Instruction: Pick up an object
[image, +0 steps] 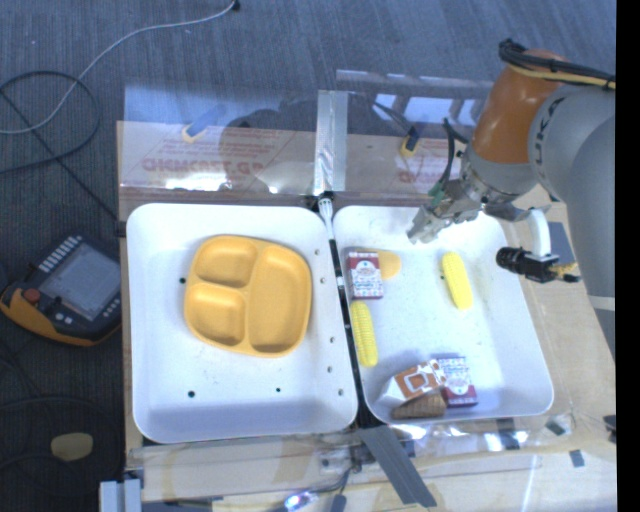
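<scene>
Dark grey carpet all round, with a bench carrying two shallow white bins side by side: left bin (150, 330), right bin (520, 340).

Claw (425, 228) hangs over the right bin's far edge, a bit left of that edge's middle, tips pointing down-left. Can't tell if it's apart or together; too small and blurred. Nothing visible between the tips, so I'd call it empty-handed.

Nearest candidate, my pick for the grab: yellow corn cob (457, 279). It lies just beside the claw, toward the near edge and slightly toward the right wall. Long axis runs roughly far-to-near, tilted a little. It's clear of everything else, so the approach is open. The move turns on that axis: the claw should close across the cob's short width, not along its length.

Further out:
- red carton (365, 275) against the right bin's left wall, with an orange piece (389, 266) touching its right side
- second corn cob (364, 333) just below the carton, along the same wall
- near edge of the right bin: a small cluster made up of a brown-orange packet (417, 385) and a red box (455, 380), touching
- left bin: yellow divided plate (248, 295), about centre

Risk: the cob is round and could roll off the tips.
</scene>
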